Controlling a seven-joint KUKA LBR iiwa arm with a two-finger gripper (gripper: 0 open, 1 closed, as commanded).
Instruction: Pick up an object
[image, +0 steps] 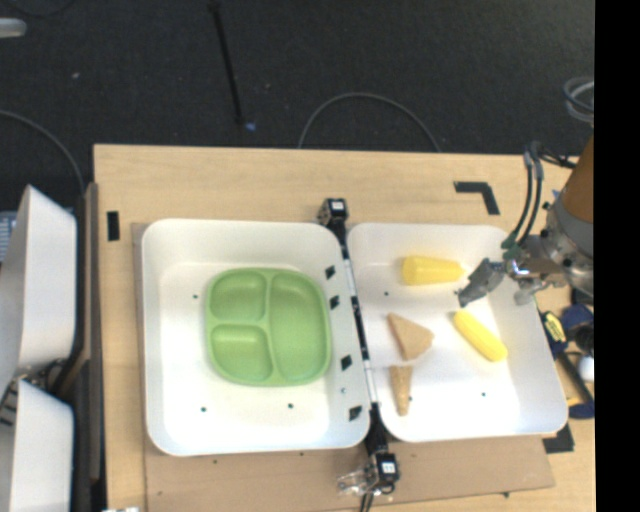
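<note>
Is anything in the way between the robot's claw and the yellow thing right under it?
Nothing visible. The gripper hangs in the right bin, just above the lower yellow piece. The other yellow piece lies off to the left.

Right bin is the crowded one: two yellow pieces up top and mid-right, two tan wedges near the divider. The hand hangs right between the yellow ones, so that gap's tight. Open floor sits along the bin's near-right corner. Left bin has the green tray in the middle, leaving a bare strip all around it. Bare bench lies behind the bins.
</note>
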